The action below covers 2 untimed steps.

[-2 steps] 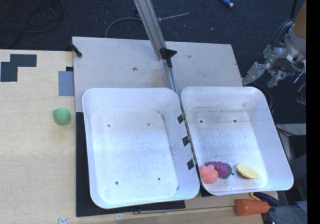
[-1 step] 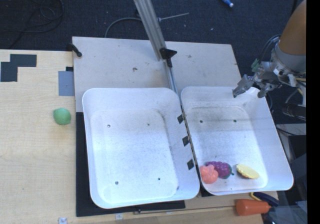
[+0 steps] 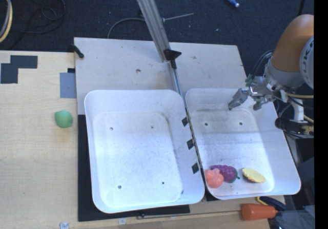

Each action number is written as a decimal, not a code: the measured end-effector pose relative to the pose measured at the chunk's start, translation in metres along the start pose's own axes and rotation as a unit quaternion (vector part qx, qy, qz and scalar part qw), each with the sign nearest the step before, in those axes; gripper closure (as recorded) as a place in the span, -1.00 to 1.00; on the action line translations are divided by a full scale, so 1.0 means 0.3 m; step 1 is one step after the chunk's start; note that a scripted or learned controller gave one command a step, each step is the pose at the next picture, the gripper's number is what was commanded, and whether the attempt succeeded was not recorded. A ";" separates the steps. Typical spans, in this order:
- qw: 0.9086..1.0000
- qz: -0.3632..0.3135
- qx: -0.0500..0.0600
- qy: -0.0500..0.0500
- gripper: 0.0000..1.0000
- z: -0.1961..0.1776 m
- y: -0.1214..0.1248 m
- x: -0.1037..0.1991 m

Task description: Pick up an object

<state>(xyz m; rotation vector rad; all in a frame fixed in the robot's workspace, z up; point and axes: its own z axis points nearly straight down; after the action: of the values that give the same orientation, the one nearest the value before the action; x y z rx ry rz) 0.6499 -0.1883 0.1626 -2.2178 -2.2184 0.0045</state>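
In the right bin (image 3: 266, 136), three small objects lie near the front edge: a pink-orange lump (image 3: 214, 178), a purple grape-like cluster (image 3: 226, 172) touching it, and a yellow flat piece (image 3: 253, 175) a little to their right. My gripper (image 3: 248, 99) hangs over the bin's back edge, far from these objects, its fingers (image 3: 237, 99) spread open with nothing between them. The grey arm with its orange band (image 3: 293, 43) reaches in from the right.
The left bin (image 3: 102, 120) stands beside the right one, joined by black clips. A green ball (image 3: 63, 119) rests on the wooden bench at left. An aluminium bar (image 3: 156, 23) slants up behind the bins. An orange tool handle (image 3: 259, 211) lies in front of the right bin.
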 end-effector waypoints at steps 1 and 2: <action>1.000 0.000 0.000 0.000 -1.00 0.208 -0.019 -0.003; 1.000 0.000 -0.003 -0.001 1.00 0.162 -0.014 -0.005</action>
<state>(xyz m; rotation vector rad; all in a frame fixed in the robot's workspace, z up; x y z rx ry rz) 0.6454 -0.1897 0.1141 -2.2212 -2.2222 -0.0004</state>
